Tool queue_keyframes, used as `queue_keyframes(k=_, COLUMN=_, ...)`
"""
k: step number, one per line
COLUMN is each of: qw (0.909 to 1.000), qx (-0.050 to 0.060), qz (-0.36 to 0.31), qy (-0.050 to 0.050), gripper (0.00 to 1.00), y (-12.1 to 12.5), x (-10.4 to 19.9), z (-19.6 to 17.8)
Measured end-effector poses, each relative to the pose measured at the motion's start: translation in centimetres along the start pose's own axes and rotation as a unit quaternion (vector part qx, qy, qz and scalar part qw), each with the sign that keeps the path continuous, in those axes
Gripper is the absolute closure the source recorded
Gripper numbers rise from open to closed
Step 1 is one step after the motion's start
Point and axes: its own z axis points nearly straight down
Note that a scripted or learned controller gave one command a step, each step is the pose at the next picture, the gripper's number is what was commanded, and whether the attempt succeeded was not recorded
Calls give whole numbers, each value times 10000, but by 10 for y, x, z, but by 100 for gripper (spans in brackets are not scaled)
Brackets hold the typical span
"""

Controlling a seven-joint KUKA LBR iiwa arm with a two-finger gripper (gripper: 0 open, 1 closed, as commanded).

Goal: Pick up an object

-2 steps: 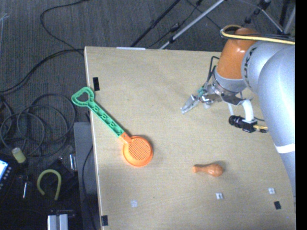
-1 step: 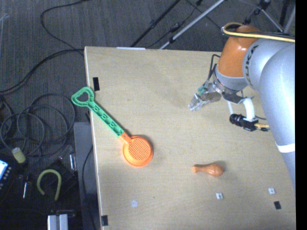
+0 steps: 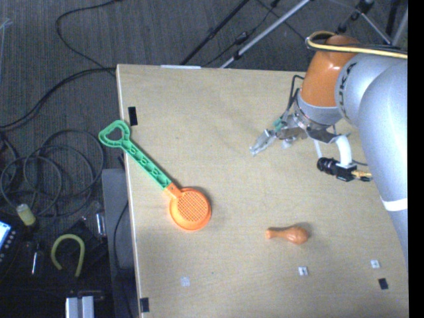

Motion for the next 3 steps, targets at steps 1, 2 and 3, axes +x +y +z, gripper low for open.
queue_keyframes(k=1, qw=9967, qx=14, qz=-806, qy=-14, gripper=0, y=13, x=38, z=9)
queue_keyframes(k=2, qw=9968, qx=4, qz=-802, qy=-5, gripper=100, y=14, x=39, z=0)
queue_keyframes(k=3, qw=9968, qx=4, qz=-802, qy=-4, gripper=0, y=14, x=39, z=0)
